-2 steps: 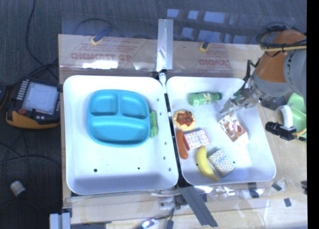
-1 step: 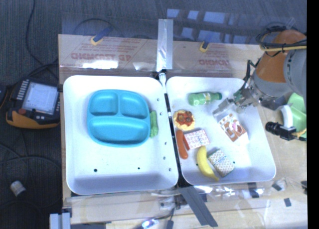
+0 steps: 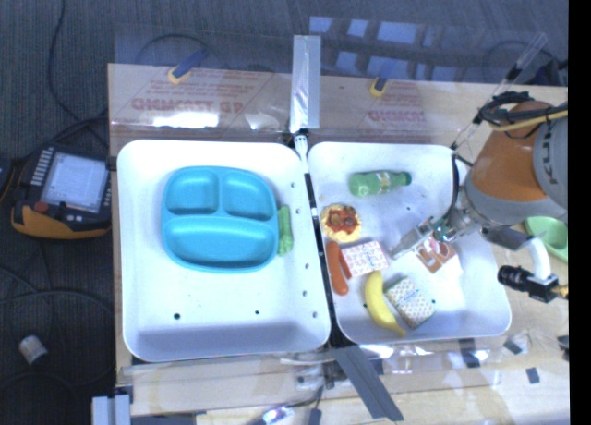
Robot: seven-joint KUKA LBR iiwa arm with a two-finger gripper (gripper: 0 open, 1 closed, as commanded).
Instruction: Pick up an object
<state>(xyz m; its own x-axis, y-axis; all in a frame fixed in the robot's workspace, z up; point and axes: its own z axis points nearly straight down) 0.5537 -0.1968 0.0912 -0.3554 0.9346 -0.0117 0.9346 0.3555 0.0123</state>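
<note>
We're looking down on the counter point(image 3: 185, 100) with two white bins side by side. The end effector point(image 3: 427, 234) sits low in the right bin point(image 3: 480, 308), reaching in from the right, and we honestly can't tell how it's set from this angle. Right next to it, just to its lower right, lies a small reddish packet point(image 3: 434, 254), touching or nearly so. The green bottle point(image 3: 379, 182) lies on its side near the bin's far wall, long axis running left to right, cap end pointing right, up and to the left of the end effector. The banana point(image 3: 379, 303) curves along the near part, running roughly top to bottom, with a checkered block point(image 3: 411, 301) just beside it. A pizza-looking toy point(image 3: 342, 220), a pink checkered block point(image 3: 362, 256) and a hot dog point(image 3: 337, 268) cluster along the left wall. Over in the left bin point(image 3: 148, 321) we've got a blue divided tray point(image 3: 220, 217) with a green pickle-shaped thing point(image 3: 284, 229) against its right edge.
</note>
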